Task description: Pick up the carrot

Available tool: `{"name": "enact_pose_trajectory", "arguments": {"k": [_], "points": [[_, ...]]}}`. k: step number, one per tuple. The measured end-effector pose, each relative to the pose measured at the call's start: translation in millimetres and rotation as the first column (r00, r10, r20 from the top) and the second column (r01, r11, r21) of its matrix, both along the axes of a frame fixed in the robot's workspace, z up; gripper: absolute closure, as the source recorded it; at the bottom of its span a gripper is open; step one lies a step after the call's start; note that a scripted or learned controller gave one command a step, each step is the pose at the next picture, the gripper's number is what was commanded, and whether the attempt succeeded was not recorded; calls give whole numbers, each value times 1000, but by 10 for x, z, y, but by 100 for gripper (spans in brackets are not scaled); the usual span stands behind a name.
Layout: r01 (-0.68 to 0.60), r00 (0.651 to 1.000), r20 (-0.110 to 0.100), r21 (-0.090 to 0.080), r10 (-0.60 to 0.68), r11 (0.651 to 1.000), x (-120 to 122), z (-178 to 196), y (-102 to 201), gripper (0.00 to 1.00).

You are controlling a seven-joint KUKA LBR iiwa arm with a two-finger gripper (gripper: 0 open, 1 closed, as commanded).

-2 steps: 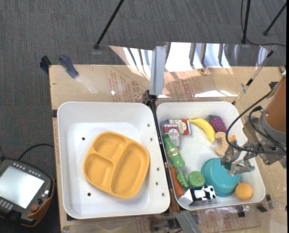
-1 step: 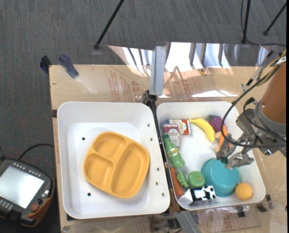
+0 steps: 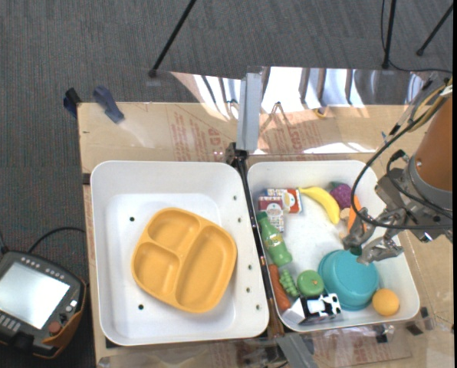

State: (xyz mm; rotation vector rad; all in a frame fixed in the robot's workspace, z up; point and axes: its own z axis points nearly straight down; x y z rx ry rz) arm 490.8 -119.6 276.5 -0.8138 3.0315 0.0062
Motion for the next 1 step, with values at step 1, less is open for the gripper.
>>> {"name": "enact_pose_trajectory", "arguments": {"k": [1], "points": [[-180,984,-2,-1,180,984,-38,27,277,100]]}}
